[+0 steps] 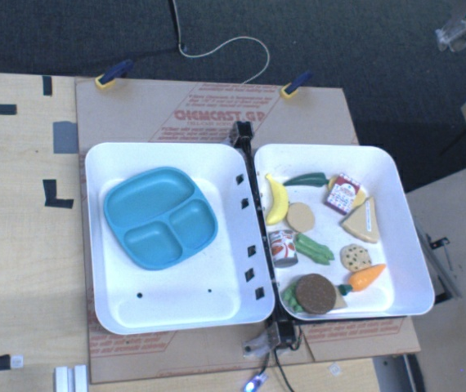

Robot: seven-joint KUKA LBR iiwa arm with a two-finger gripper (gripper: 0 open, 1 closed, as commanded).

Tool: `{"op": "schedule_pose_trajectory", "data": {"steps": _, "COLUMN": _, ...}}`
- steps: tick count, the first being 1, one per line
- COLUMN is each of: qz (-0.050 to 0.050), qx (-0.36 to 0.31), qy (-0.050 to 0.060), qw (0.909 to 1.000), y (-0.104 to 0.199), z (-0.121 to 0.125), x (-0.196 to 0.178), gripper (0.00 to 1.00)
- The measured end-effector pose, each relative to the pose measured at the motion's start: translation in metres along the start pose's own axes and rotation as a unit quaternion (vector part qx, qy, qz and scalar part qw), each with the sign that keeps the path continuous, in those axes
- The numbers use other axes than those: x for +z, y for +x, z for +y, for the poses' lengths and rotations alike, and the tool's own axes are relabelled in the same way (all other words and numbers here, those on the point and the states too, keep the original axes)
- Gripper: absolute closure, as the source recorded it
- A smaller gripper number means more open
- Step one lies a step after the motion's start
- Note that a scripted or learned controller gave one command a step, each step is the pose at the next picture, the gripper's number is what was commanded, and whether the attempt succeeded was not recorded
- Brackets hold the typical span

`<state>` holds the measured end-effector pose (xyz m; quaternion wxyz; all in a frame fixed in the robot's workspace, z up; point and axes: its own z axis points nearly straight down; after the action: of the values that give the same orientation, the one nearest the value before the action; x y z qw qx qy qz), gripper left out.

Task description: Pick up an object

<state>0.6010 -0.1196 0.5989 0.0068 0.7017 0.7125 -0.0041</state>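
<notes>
The right bin [405,219] holds several toy foods. A yellow banana [275,200] lies near the divider beside a tan disc [301,217]. A green bean [305,180], a red and white box [342,193] and a pale wedge [363,220] lie toward the back. A small can [283,247], a green pod [315,249], a spotted cookie [354,257], an orange carrot [367,277] and a brown burger [315,293] fill the front. A pale grey part that looks like my gripper [454,31] sits at the top right corner, far from both bins.
The left bin [118,300] holds a blue divided plate [161,216]. Both bins rest on a cardboard sheet [217,113] held by clamps. A white cable [217,51] loops over the dark floor behind.
</notes>
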Motion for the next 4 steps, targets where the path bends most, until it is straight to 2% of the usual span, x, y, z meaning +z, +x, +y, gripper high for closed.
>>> {"op": "schedule_pose_trajectory", "data": {"steps": 4, "qz": -0.002, "qx": -0.003, "qy": -0.001, "qw": 1.0, "y": 0.003, "z": 0.002, "x": -0.04, "gripper": 1.0}}
